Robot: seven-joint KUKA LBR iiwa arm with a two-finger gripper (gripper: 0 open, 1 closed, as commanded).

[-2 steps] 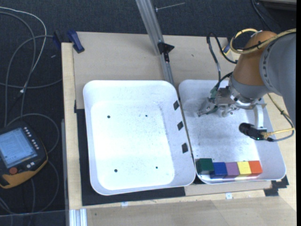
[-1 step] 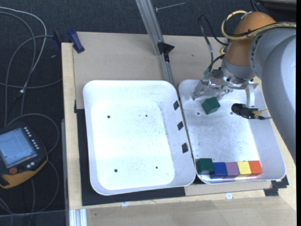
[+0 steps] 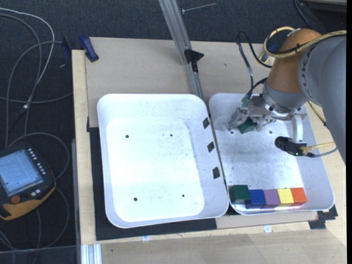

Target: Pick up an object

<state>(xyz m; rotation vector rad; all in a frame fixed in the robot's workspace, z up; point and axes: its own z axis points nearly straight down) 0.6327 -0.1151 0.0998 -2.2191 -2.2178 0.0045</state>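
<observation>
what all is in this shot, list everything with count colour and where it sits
bins: 2, white, side by side on the bench
blocks: 5 in a row, green, blue, purple, yellow, orange, near edge of the right bin
small green object: 1, far end of the right bin, at the end effector
metal bar: 1, grey, slanting in from the top
handheld pendant: 1, orange with screen, floor at left
cables: several, grey, floor at left
arm: 1, grey with orange band, from the right
end effector: 1, over the right bin's far end
</observation>
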